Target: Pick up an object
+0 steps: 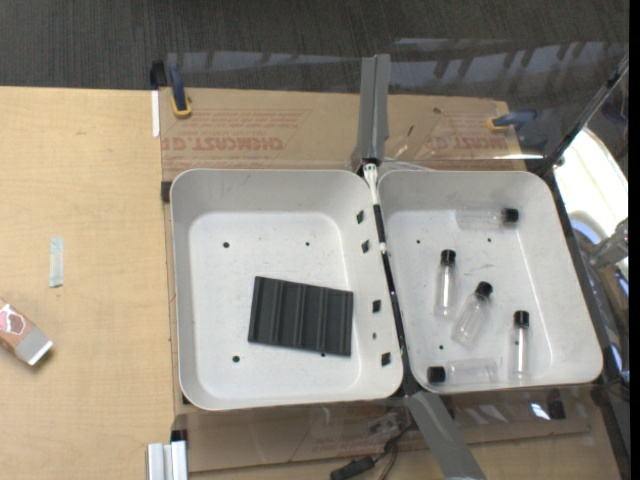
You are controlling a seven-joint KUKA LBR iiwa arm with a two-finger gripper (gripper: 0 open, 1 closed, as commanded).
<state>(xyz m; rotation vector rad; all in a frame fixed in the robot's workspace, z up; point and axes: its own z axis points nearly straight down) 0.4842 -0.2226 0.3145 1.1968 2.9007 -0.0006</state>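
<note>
Nearest: capped vial (462, 372) lying by right bin (560, 218) front wall | four more vials (445, 280) scattered behind | left bin (190, 268) holds dark ribbed slab (301, 315) | tool state: cannot tell | advice: choose isolated vial (520, 342), grip across its width.

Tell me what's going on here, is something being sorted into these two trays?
Nothing is being handled right now. Two shallow white bins sit side by side on a bench. The left bin holds one dark ribbed panel lying flat. The right bin holds five small clear vials with black caps, scattered: one near the back, three around the middle, and one at the front edge. All lie loose, none picked up yet.
</note>
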